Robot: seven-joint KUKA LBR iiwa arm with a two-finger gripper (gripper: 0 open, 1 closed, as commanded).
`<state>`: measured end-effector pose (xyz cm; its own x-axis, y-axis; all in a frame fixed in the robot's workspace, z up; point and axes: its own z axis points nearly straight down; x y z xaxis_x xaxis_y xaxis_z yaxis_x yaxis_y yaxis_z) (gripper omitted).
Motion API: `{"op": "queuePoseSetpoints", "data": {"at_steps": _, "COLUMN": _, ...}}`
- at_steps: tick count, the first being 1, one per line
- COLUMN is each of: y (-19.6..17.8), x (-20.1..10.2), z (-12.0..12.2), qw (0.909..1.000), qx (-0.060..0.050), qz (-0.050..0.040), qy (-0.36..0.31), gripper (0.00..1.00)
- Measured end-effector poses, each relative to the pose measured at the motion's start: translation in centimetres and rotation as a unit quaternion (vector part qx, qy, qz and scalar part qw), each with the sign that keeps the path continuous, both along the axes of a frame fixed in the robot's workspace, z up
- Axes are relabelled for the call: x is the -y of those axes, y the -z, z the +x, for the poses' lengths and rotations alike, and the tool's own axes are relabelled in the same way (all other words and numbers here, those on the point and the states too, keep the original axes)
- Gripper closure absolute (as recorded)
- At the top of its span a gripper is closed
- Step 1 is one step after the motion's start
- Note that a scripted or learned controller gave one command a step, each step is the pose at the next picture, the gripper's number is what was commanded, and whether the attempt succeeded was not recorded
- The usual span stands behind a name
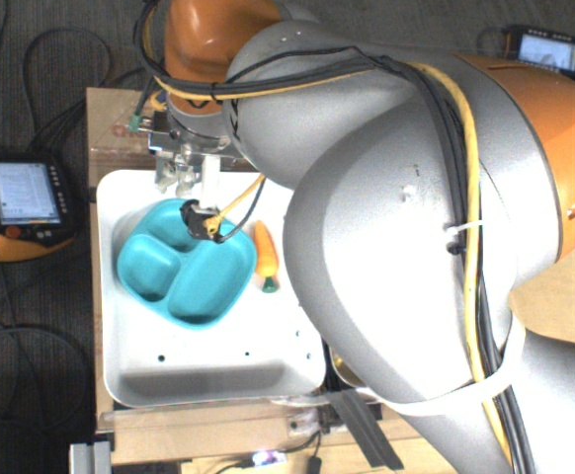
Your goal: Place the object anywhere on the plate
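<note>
Grey arm [396, 215] covering most of view's right side, reaching over white bin [208, 373]. Teal divided plate [164, 265] sitting in bin's upper-left part. Teach pendant [21, 200] lying off bench, at view's left. Carrot [265, 253] lying in bin just beside plate's right rim, not on plate, green end pointing toward view's bottom. Gripper [191, 178] hanging over plate's top rim, near bin's top wall. Claw state: cannot tell, released or clenched.
</note>
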<state>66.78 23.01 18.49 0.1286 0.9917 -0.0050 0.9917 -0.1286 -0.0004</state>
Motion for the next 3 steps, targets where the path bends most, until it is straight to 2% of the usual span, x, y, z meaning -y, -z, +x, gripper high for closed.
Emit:
{"op": "queuePoseSetpoints", "data": {"at_steps": 1, "y": 2.4, "x": 3.2, "z": -6.3, "qw": 0.989, "qx": -0.002, "qz": 0.001, "qy": 0.148, "gripper": 1.0}}
{"op": "queuePoseSetpoints", "data": {"at_steps": 2, "y": -5.1, "x": 9.4, "z": -9.8, "qw": 0.9803, "qx": 0.0, "qz": 0.0001, "qy": 0.198, "gripper": 1.0}}
{"op": "queuePoseSetpoints", "data": {"at_steps": 3, "y": -7.4, "x": 7.4, "z": -7.8, "qw": 0.9874, "qx": 0.0, "qz": -0.0003, "qy": 0.158, "gripper": 1.0}}
